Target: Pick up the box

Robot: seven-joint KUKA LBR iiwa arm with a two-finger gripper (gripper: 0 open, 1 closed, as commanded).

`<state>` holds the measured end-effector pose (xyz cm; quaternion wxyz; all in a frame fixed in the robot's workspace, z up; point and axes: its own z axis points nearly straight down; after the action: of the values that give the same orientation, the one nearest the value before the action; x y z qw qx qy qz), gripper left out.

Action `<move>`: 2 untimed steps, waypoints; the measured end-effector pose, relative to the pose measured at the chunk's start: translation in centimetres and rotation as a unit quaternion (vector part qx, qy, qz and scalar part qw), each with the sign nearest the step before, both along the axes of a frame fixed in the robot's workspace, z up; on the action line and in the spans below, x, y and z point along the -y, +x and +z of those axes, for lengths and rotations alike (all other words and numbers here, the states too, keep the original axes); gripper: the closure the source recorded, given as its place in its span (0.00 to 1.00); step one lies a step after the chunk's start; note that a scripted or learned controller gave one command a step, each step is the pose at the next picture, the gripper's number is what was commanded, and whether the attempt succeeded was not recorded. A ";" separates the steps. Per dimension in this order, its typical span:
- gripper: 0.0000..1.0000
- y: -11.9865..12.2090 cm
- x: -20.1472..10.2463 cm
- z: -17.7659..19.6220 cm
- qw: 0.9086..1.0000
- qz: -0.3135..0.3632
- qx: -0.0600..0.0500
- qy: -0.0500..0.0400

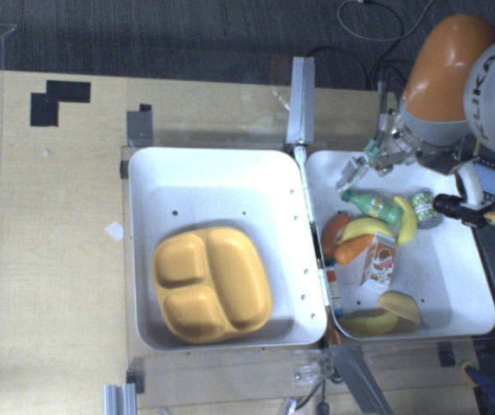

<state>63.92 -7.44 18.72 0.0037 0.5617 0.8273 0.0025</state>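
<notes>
From above, the gripper (357,169) hangs over the upper left corner of the right bin (455,318); whether it is wide or narrow cannot be told, and nothing shows in its grasp. Two white bins sit side by side. The left bin (170,175), well to the gripper's left, holds one yellow three-compartment tray (213,282). In the right bin, just below the gripper, lies one green bottle (371,204). Two bananas show: one (377,226) curving below the bottle, another (376,321) well below by the bin's lower wall. One orange carrot (351,249) and one reddish piece (335,228) lie below the gripper, slightly left. One small can (425,208) sits to its lower right, one tan bread-like piece (401,305) far below. The one box (379,261), white and red, lies below the gripper, just beside the carrot; its printing is too small to read.
</notes>
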 end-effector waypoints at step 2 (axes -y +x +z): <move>0.00 -2.2 5.2 2.2 0.998 -0.063 0.000 0.000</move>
<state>61.74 -12.63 20.96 0.0036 0.6128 0.7902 0.0021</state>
